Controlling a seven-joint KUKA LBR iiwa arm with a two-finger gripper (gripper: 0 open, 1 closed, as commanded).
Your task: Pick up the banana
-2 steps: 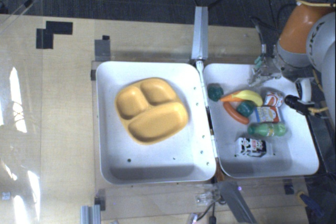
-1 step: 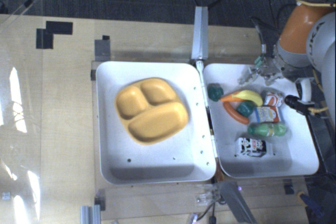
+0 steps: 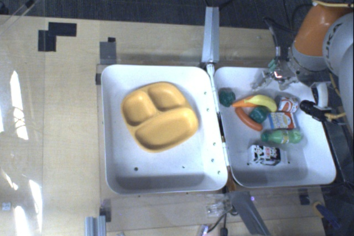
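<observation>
The yellow banana (image 3: pixel 262 101) lies in the right bin (image 3: pixel 310 174), near its upper middle, resting against an orange carrot-like piece (image 3: pixel 248 117) and a teal piece (image 3: pixel 258 114). My gripper (image 3: pixel 278 73) hangs over the bin's far edge, up and to the right of the banana, with a gap between them. Nothing shows between its fingers. The grey arm with its orange band (image 3: pixel 315 30) comes in from the upper right.
A yellow three-part plate (image 3: pixel 160 115) fills the middle of the left bin (image 3: pixel 116 163). The right bin also holds a dark green ball (image 3: pixel 227 98), a red-and-white carton (image 3: pixel 283 114), a green bottle (image 3: pixel 282 136) and a black-and-white box (image 3: pixel 265 155). A metal post (image 3: pixel 211 36) divides the bins.
</observation>
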